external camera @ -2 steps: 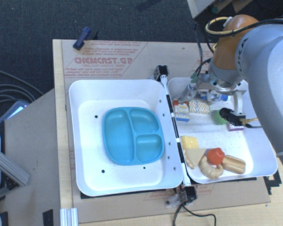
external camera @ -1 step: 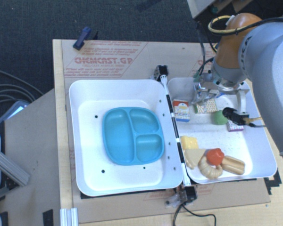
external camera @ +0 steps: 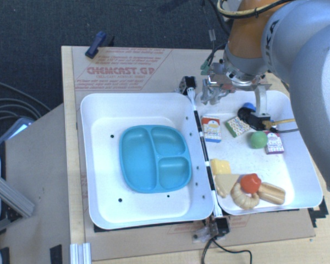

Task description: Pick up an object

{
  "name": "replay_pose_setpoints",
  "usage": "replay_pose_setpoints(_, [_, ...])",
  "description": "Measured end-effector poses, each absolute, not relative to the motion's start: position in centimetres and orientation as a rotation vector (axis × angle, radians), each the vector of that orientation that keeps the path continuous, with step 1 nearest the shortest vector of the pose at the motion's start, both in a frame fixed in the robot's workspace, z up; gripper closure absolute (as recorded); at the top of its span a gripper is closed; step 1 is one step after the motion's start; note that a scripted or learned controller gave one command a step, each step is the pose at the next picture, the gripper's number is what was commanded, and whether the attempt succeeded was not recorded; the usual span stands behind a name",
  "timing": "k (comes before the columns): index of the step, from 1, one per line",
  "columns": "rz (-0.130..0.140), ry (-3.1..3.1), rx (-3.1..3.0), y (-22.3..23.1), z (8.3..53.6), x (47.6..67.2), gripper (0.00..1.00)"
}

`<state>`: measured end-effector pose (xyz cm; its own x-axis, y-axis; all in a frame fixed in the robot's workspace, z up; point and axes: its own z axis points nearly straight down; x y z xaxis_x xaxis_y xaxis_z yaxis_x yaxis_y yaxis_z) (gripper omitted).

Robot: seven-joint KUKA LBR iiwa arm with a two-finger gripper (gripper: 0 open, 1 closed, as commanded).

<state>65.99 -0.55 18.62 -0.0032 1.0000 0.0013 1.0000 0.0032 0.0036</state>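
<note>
Since the bench holds two bins, left to right:
Left bin: blue plastic divided plate (external camera: 154, 158).
Right bin: small red-and-white carton (external camera: 211, 129), light, stiff; likely best gripped across its flat sides.
Crowding: green ball (external camera: 258, 139), croissant (external camera: 245, 197).
Claw (external camera: 210, 95): over bin's far corner; grip state cannot be told.

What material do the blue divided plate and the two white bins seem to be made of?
The blue divided plate, with three compartments, looks like matte moulded plastic: uniform colour, soft rounded ridges. The shallow white bins look like thin smooth plastic, with faint gloss and rounded corners.
</note>
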Motion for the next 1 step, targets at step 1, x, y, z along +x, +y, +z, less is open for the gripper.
replay_pose_setpoints(1, [0.001, 2.219, 2.221, -5.75, 18.49, 66.67, 1.0])
